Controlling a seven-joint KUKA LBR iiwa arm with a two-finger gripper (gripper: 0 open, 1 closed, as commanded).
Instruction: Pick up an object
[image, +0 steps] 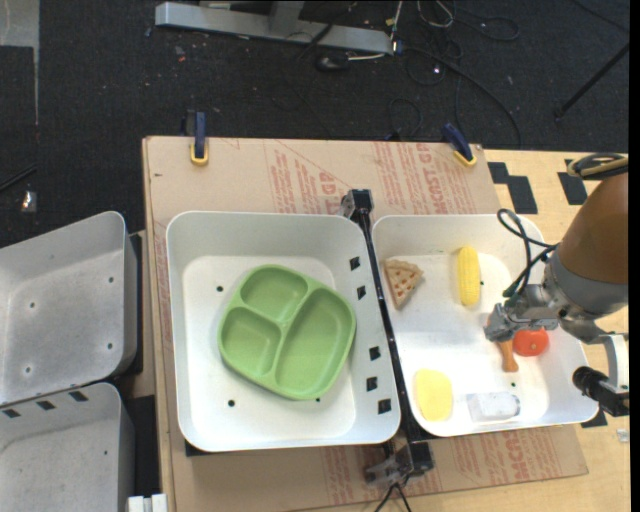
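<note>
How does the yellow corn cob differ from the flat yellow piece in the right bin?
The yellow corn cob is long and narrow with a ribbed look; the flat yellow piece is broader, rounded and smooth. The cob lies near the far side of the right white bin; the flat piece lies near its front edge, beside a whitish object. Both are yellow, lie on the bin floor, and sit apart from the gripper.
</note>
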